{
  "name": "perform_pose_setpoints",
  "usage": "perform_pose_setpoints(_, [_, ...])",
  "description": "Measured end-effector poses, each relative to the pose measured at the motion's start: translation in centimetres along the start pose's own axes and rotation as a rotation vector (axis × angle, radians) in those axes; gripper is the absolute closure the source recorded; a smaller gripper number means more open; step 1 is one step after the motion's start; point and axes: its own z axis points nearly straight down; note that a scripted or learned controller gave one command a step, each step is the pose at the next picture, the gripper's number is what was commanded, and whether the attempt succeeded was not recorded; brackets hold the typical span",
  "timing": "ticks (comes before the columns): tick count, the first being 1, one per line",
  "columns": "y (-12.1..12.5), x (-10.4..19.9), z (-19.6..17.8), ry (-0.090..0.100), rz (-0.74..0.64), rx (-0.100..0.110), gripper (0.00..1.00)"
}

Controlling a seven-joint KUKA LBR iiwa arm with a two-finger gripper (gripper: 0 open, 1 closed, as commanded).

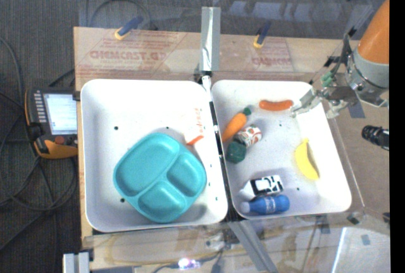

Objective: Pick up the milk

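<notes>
The milk (266, 185) is a small white carton with black patches, lying on its side near the front of the right bin (329, 139). A blue bottle (269, 204) lies just in front of it, close or touching. My gripper (310, 101) hangs over the back right corner of that bin, beside the orange sausage (276, 104) and well away from the milk. Nothing shows in its grasp. The arm's orange band (380, 31) is at the view's right edge.
The right bin also holds a carrot (235, 123), a small red-and-white can (249, 135), a dark green piece (236, 151) and a banana (307, 161). In the left bin (101, 113) lie a teal divided plate (161, 177) and a small orange piece (194, 138).
</notes>
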Motion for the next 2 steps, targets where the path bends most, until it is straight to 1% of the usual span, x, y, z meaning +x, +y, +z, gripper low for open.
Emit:
perform_pose_setpoints(1, [3.2, 8.2, 8.1, 0.000, -0.252, 0.000, 0.00])
perform_pose_setpoints(2, [2.3, 7.3, 13.1, -0.007, -0.362, -0.036, 0.00])
